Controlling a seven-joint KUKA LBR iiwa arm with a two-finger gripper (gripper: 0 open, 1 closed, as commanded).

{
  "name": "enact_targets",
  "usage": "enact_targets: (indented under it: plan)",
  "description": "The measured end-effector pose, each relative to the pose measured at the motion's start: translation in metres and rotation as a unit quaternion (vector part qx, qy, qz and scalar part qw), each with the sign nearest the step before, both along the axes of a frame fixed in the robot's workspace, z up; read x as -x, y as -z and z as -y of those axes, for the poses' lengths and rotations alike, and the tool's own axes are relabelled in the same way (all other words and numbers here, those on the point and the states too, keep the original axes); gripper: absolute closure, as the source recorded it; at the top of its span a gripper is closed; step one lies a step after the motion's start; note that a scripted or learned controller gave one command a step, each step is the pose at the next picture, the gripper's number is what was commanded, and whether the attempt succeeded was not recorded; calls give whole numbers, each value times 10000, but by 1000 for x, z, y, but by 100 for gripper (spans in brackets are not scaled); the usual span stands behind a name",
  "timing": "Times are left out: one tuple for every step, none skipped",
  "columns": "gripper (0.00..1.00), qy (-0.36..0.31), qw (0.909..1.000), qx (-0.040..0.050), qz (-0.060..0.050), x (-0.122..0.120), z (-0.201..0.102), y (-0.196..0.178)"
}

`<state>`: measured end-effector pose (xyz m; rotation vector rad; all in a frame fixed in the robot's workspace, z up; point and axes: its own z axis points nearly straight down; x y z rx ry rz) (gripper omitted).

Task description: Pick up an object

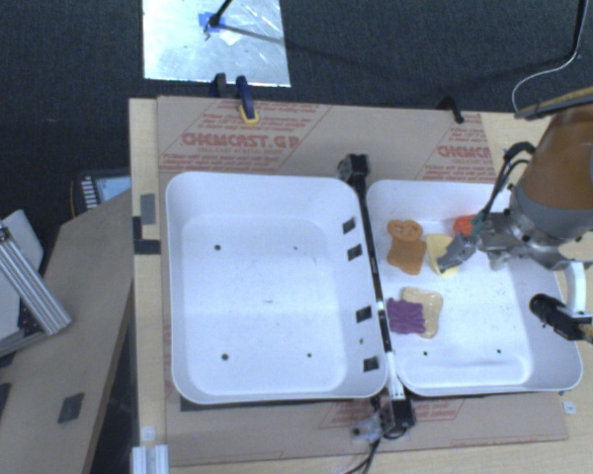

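Gripper [459,252] low in the right bin [494,363], fingers dark and small, can't tell if apart or together. Tip sits at a yellow piece [438,252], touching or just above, unclear. An orange-red bit [463,224] peeks beside the wrist. Tan toast-shaped piece [407,245] just left of the yellow one. Purple item [405,315] on a cream slice [427,309] nearer the camera. Left bin [267,294] alongside.
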<state>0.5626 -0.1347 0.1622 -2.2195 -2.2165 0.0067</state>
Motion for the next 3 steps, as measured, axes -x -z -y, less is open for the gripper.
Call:
enact_targets:
  plan:
    - [100,-15,10000,6,50,-4,-1,-13]
    - [100,-53,9999,5,126,8,-45,-157]
    - [100,-58,10000,-9,68,77,-107,-194]
